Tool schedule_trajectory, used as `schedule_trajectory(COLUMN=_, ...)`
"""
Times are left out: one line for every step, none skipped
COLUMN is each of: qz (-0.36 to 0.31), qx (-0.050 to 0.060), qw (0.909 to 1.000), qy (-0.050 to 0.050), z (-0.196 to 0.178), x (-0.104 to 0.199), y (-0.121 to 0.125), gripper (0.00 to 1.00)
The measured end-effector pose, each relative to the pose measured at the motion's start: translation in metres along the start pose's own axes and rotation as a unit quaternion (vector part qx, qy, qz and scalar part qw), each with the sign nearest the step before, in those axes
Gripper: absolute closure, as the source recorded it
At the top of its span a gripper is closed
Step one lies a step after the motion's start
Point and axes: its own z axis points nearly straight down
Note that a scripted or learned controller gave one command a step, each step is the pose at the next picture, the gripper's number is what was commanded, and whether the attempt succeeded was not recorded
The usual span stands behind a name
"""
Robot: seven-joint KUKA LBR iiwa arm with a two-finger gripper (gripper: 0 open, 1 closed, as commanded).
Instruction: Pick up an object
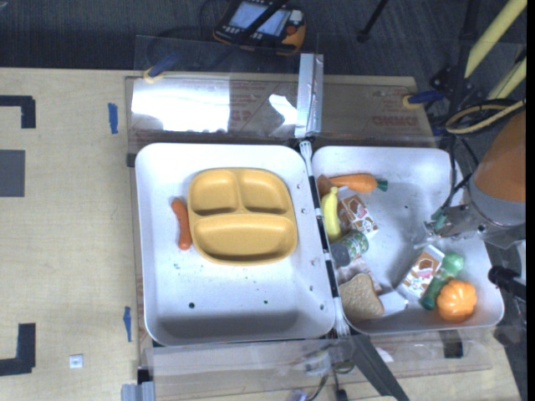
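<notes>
The right bin [401,159] holds several items. A carrot [355,183] lies at its back left, with a yellow banana [332,213] just in front of it. A printed carton [359,214] and a green can [353,246] sit beside the banana. A bread slice [361,296] lies at the front left. At the front right are a second carton [420,272], a green vegetable [443,276] and an orange fruit [456,300]. My gripper [441,222] hangs low over the right side of this bin, just behind the second carton, with nothing seen in it.
The left bin [159,249] holds a yellow divided plate [242,214] with a red sausage [182,224] lying at its left. A clear divider [308,98] stands behind the bins. Cables [476,111] lie at the back right, near the arm's orange band [508,167].
</notes>
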Motion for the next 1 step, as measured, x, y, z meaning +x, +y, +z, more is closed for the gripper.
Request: schedule_trajectory(qz=-0.034, qx=0.003, qw=0.9994, qy=0.001, z=-0.0952, x=0.049, y=-0.0493, gripper=1.0)
